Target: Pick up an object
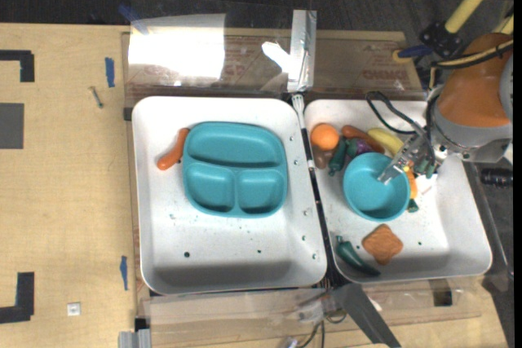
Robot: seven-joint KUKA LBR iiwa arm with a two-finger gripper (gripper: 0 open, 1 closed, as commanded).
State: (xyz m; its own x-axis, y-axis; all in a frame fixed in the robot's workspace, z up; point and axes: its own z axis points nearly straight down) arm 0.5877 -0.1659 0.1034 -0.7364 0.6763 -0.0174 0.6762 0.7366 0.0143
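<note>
Pincer (401, 167) is hovering over the round teal plastic bowl (373, 190), grip state unclear; it's probably light, stiff, slick, so I'd pinch the rim.

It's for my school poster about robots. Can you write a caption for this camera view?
Grey robot arm's pincer over a round blue plastic bowl in the right white bin; a blue divided plastic tray fills the left bin.

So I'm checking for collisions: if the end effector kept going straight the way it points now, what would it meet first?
Probably the blue bowl: the end effector points down and left over its rim in the right bin. Depth is unclear from this slanted view.
</note>
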